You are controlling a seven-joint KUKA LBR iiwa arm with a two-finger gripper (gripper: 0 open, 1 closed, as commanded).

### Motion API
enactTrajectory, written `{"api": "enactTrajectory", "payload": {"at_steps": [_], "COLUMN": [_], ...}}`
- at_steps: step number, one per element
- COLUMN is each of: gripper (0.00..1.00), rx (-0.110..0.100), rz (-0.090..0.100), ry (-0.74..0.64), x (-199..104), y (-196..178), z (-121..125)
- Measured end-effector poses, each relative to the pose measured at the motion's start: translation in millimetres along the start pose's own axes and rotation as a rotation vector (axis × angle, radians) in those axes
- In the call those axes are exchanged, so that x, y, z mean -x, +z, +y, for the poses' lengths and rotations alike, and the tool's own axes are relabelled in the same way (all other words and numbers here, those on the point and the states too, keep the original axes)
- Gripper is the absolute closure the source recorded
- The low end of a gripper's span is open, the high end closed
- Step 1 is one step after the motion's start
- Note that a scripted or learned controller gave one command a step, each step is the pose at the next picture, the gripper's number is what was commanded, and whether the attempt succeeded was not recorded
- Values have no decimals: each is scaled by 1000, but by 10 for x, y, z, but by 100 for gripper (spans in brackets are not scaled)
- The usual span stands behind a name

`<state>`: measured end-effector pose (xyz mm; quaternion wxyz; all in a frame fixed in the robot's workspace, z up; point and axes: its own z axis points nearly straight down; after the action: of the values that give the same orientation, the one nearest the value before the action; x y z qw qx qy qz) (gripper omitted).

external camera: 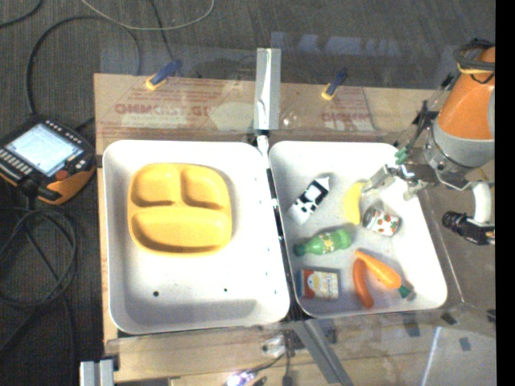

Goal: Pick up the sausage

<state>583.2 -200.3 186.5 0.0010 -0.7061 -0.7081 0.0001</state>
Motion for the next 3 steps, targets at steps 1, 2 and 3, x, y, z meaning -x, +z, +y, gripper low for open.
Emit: {"api": "enactTrajectory", "payload": {"at_steps": [1, 2, 3], "gripper": [100, 100, 100], "rx": [0, -1, -2], "rz": [1, 0, 0], "ry": [-2, 194, 280], "x": [-14, -468, -651], "y": [-86, -204, -472], "z": [7, -561, -992]}}
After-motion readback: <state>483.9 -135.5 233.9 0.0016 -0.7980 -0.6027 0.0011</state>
